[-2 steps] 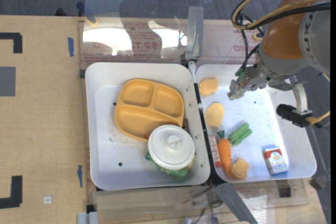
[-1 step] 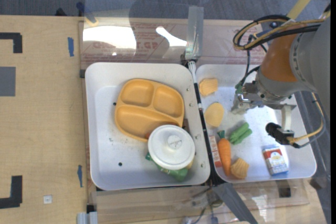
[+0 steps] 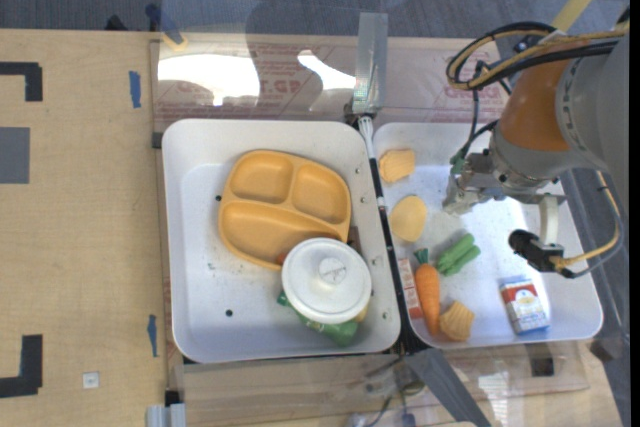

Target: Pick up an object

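The gripper (image 3: pixel 466 197) hangs over the right bin (image 3: pixel 585 310) near its upper middle — whether its claw is open or closed I cannot tell. Below it lie a green piece (image 3: pixel 457 254), a carrot (image 3: pixel 428 293), two yellow pieces (image 3: pixel 407 217) and a small box (image 3: pixel 525 305). The left bin (image 3: pixel 185 245) holds an orange tray (image 3: pixel 270 200) — a white cup (image 3: pixel 326 277) overlaps it.

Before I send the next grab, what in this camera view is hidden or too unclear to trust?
- Gripper: small and dark under the wrist; finger state unreadable.
- Green thing in the left bin: mostly covered by the white lidded bowl.
- Orange divided plate: near corner hidden by that bowl.
- Small carton: label too small to read.
- Right bin: far right side hidden by the arm.
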`<state>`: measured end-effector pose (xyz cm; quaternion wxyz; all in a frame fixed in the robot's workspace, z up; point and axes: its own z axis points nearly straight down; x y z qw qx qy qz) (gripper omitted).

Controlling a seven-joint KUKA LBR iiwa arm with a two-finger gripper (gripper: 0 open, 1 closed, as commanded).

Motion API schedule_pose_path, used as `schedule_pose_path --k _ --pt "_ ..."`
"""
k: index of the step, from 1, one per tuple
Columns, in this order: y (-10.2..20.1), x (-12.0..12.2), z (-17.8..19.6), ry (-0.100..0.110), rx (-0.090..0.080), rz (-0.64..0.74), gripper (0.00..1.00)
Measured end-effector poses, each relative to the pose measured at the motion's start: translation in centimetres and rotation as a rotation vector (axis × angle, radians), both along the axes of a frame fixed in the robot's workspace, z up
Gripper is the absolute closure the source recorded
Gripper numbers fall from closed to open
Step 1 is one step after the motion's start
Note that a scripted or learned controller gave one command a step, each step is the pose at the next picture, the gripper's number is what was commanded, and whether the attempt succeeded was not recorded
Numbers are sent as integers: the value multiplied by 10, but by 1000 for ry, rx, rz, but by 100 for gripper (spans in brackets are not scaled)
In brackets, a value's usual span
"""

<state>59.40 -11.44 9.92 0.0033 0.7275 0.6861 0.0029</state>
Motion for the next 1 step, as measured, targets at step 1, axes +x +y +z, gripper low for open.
schedule_pose_path --k 1 --pt "1 1 10 -1 -1 2 100"
